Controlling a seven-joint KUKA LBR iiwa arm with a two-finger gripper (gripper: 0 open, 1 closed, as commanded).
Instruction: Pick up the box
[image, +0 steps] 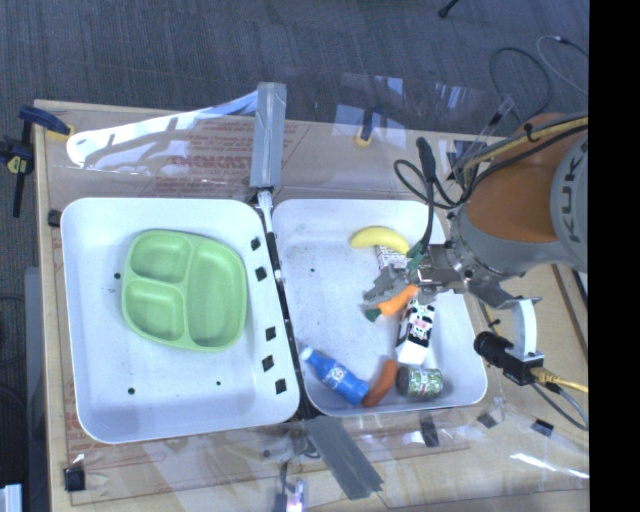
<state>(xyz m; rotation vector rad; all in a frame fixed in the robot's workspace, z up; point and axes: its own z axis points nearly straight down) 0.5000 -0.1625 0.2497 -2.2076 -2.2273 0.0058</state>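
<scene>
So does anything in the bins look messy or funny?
A bit messy. In the right bin, the banana, carrot, white box, can and blue bottle lie jumbled on their sides towards the right and near walls. The green plate sits slightly askew in the left bin.

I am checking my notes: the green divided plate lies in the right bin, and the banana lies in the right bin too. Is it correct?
Not quite. The camera view shows the green divided plate in the left bin, not the right one. The banana does lie in the right bin.

Green plate (186, 290), banana (378, 238), bottle (333, 376)
</scene>
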